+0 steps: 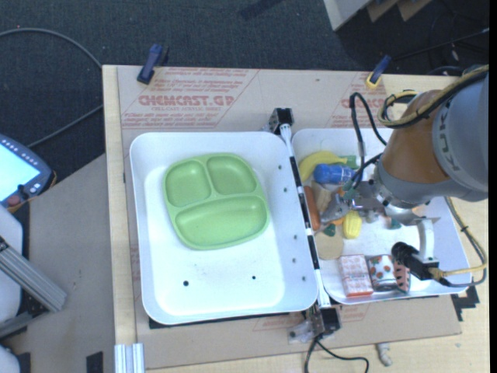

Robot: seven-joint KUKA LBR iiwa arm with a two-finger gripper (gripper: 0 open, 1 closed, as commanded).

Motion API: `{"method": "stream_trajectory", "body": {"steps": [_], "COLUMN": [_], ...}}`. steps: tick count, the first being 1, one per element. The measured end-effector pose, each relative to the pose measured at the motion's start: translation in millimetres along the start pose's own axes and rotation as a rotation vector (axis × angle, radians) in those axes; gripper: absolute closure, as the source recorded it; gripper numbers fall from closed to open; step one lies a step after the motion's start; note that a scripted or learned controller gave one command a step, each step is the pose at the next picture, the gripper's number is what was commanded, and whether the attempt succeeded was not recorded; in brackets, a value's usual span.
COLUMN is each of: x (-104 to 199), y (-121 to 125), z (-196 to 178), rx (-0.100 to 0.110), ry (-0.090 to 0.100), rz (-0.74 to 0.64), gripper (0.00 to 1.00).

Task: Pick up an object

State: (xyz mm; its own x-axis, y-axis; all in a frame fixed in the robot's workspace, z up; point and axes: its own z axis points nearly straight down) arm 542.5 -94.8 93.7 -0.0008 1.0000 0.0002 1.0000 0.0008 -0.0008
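where the jaws (347, 205) hang, state unclear, a yellow piece (352, 225) lies just below.

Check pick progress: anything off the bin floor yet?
Done: the arm has reached into the right bin and the gripper is down among the clutter near a blue object and a small yellow piece. In hand: nothing visibly. Left: grasp and lift. The green tray sits in the left bin.

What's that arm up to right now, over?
Gripper down among toys in right bin; grip unclear. Yellow toy right beneath. Green plate alone in left bin.
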Motion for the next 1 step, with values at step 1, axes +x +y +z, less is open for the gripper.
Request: {"method": "stream_trajectory", "body": {"steps": [1], "x": [-0.2], "y": [0.6], "z": [-10.2], "rx": [-0.002], "ry": [-0.001], "rz": [0.000], "gripper": [1.00]}}
